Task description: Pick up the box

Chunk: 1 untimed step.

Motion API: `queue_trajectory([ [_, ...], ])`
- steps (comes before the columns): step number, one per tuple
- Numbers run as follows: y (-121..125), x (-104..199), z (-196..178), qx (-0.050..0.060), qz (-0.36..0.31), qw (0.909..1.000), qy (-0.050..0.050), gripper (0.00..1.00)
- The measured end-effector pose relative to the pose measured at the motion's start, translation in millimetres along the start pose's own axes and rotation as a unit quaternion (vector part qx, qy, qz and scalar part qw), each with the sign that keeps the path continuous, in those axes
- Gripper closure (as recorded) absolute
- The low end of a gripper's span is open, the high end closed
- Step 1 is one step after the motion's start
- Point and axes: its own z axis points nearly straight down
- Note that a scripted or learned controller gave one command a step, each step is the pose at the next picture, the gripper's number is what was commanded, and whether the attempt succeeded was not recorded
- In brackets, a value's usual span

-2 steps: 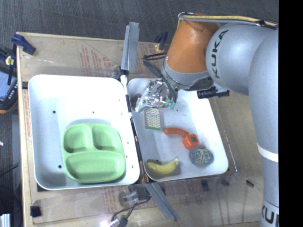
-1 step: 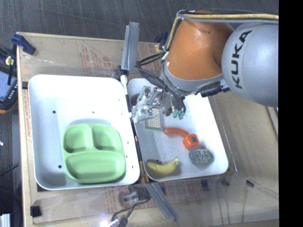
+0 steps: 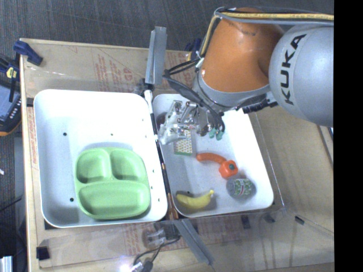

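Bench (image 3: 85, 67) bearing two white bins (image 3: 51, 118)

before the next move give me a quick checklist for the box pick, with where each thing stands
1. Gripper over the right bin, the one with the box: ok, it sits at that bin's upper left.
2. Box located: ok, a small patterned box right below the gripper.
3. Box between the fingers: cannot tell, the gripper body hides the contact.
4. Neighbours clear of the box: ok, the carrot lies apart to its right; the banana and round can lie near the bin's lower edge.
5. Left bin out of the way: ok, it holds the green divided tray, away from the arm.
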Motion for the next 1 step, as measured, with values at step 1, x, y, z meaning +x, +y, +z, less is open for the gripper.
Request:
queue_trajectory([
  [1, 0.3, -1.1, -10.7, 0.000, -0.001, 1.0000, -0.001, 1.00],
])
